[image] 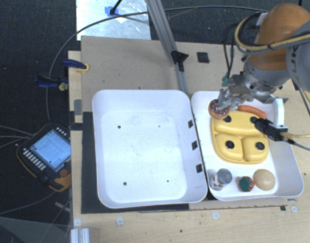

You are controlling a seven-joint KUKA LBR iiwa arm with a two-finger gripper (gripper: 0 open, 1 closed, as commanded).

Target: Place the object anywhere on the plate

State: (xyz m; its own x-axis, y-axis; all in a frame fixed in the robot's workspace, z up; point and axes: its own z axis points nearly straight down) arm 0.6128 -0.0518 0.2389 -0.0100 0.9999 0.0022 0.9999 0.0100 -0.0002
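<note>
Camera view, looking down on the bench: the arm (284, 32) reaches in from the right and its gripper (227, 101) hangs low over the far left corner of the yellow plate (240, 138) in the right bin (292, 171). Right under the gripper tip sits a small round brownish piece (216, 110), on or against the plate's rim. That looks like the object of the task, though whether it is pinched or just lying there I cannot tell, and the fingers themselves are too blurred to call.

An orange sausage-shaped toy (251, 110) lies just beside the gripper along the plate's far edge. Near the front wall of the bin sit a grey-and-red piece (220, 178), a green-and-red ball (245, 184) and a tan egg-shaped thing (264, 179), all apart from the plate. The left bin (107, 186) sits alongside.

The risk here: the round piece is right at the rim, so a release could let it roll off onto the bin floor. A sideways move could also knock the orange toy.
</note>
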